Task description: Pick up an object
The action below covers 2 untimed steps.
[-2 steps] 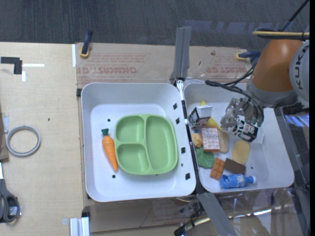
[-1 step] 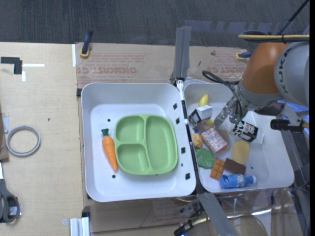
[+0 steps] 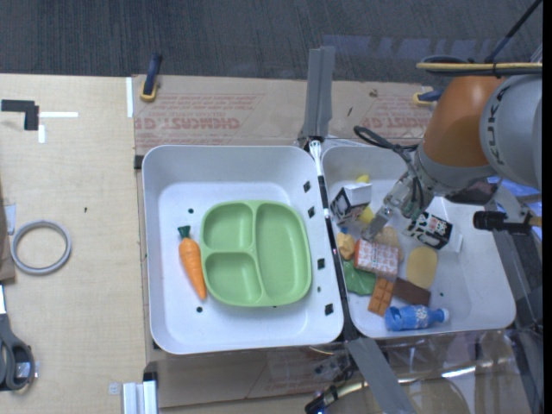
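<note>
Objects for picking lay heaped in the right bin (image 3: pixel 483 304): a blue bottle (image 3: pixel 414 317) on its side near the front wall, a tan block (image 3: pixel 422 266) just behind it, a pink patterned packet (image 3: pixel 377 256) at the middle of the heap, an orange bar (image 3: pixel 380 296) and a brown bar (image 3: pixel 409 293) between packet and bottle, and a black-and-white box (image 3: pixel 429 228) toward the arm's side. Arm (image 3: pixel 483 128) reached in from the right, orange band above the wrist. Gripper (image 3: pixel 385 216) sat low over the back of the heap, just above the pink packet; the jaws were lost against the clutter, so open or closed could not be told, and nothing was clearly held. Left bin (image 3: pixel 164 257) carried a green divided plate (image 3: pixel 257 253) with a toy carrot (image 3: pixel 192 264) lying just beside its left edge. On the desk (image 3: pixel 69 171), well apart to the left, lay a grey ring (image 3: pixel 39 247).
</note>
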### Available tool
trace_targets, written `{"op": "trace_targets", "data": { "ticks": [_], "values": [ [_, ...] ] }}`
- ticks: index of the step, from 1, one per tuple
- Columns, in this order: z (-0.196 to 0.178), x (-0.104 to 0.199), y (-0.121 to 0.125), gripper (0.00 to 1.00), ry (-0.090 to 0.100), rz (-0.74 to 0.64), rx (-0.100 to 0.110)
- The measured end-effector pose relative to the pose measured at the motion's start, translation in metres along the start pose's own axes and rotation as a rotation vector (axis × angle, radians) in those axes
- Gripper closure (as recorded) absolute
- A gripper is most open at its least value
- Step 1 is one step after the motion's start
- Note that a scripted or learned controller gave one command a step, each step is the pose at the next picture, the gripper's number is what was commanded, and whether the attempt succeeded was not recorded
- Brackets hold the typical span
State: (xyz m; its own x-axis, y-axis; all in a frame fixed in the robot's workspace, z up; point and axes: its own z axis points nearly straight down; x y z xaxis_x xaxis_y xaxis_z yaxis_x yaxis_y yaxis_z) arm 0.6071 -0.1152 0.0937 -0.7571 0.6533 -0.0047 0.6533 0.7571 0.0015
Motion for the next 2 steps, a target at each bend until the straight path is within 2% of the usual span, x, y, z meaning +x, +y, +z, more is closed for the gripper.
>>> {"op": "trace_targets", "data": {
  "ticks": [1, 2],
  "values": [
    [-0.009, 0.000, 0.001, 1.00, -0.001, -0.003, 0.001],
    [-0.098, -0.008, 0.050, 1.00, 0.002, 0.659, 0.005]
  ]
}}
